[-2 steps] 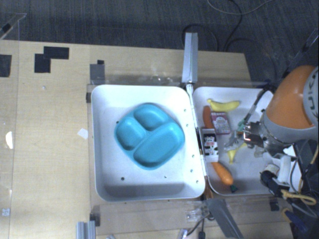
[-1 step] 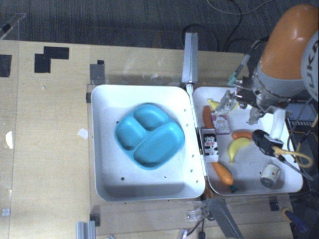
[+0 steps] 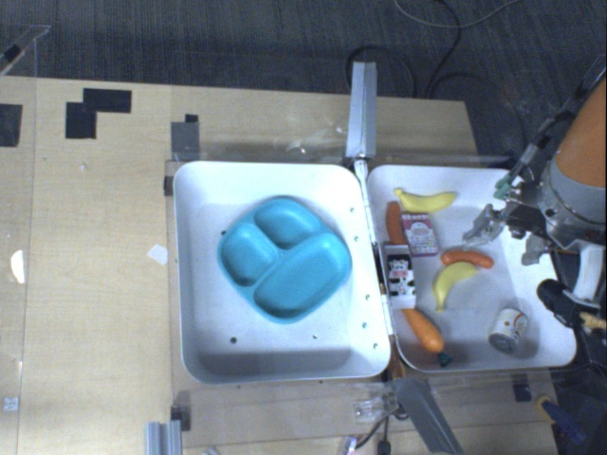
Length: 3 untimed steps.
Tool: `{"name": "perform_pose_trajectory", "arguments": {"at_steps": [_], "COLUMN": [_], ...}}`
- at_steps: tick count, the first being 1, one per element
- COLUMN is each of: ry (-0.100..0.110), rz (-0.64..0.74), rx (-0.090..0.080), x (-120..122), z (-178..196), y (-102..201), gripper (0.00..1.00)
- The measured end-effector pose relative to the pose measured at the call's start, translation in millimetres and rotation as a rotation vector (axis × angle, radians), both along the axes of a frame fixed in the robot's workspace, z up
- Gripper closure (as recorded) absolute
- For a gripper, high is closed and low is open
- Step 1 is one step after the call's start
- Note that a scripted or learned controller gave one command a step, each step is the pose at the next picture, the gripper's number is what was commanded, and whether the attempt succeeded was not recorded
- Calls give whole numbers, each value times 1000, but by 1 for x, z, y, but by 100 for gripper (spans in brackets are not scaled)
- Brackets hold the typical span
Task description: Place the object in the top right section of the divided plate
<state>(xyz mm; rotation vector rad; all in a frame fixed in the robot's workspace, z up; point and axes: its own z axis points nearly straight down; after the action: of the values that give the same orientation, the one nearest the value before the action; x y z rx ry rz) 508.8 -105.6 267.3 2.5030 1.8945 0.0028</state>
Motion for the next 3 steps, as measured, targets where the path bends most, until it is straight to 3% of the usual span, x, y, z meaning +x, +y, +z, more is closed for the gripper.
{"name": "perform_pose_trajectory", "arguments": {"at_steps": [1,2,3], "ry": [-2,-6,-3], "rz": [89,98,117], "rx": [-1,-3,0], "x": [22,24,37], "z": [29,40,79], "y": [-54,-52,40], "gripper": [0,100,100]}}
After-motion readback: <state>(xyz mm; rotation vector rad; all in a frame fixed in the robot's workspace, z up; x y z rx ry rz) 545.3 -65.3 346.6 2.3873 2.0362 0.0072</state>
